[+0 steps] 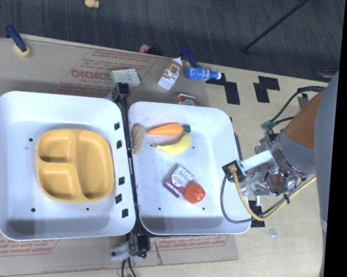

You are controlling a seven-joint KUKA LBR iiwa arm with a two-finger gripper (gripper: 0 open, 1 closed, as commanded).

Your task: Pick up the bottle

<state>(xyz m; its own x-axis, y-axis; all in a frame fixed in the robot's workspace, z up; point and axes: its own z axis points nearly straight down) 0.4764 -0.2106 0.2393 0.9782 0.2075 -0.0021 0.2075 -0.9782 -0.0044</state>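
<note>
Lying beyond the bins, blue bottle (201,74), label unreadable; claw (264,183) state impossible to tell.

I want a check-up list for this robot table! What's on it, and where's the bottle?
Surface: cardboard-covered bench bearing two shallow white bins side by side, left bin and right bin.
Job's things: small blue plastic bottle lying on its side on the bench, beyond the right bin.
Clutter: yellow three-compartment tray in the left bin; orange toy carrot, yellow toy banana, red tomato-like toy and small purple-and-white packet in the right bin.
Hand: hand at the right bin's right edge, far from the bottle.
Cables: yellow and black cables loop beneath the hand.
Surroundings: dark carpet.
</note>
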